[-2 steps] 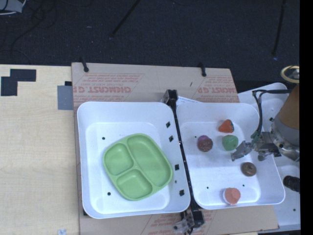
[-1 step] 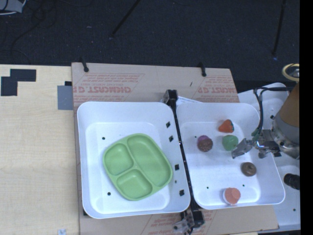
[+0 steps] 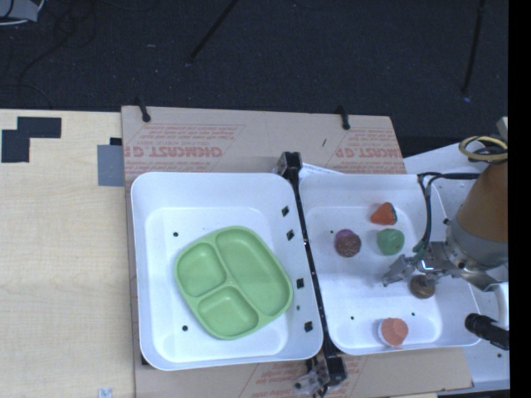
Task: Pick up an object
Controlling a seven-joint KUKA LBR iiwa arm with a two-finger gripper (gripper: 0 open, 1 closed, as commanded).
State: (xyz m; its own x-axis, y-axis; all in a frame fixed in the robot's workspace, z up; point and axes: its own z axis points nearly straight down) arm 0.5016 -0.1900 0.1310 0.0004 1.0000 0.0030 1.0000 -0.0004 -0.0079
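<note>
My gripper hangs low over the right part of the right bin, below the orange-banded wrist. A small brown round object lies right under it, touching or nearly touching it. To its upper left lie a green ball and a red-orange object. Further left sits a maroon ball. A salmon round piece rests near the bin's front wall.
The left bin holds a green three-compartment plate. A black divider clamp runs between the bins. Cables hang by the right bin's right side.
</note>
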